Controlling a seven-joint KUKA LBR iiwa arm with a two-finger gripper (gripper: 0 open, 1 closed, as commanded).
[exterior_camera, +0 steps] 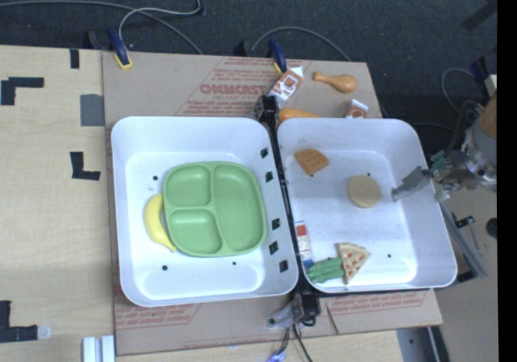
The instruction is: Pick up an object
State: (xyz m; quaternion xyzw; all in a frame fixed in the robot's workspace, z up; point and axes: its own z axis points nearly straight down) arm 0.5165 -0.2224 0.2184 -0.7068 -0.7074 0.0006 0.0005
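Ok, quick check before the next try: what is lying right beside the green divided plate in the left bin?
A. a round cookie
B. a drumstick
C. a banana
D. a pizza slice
C. The banana lies against the left edge of the green plate in the left bin; the pizza slice and round cookie sit in the right bin, and the drumstick lies outside both bins.

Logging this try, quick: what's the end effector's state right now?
End effector: cannot be told; it sits at the right bin's right edge, nothing visibly held.
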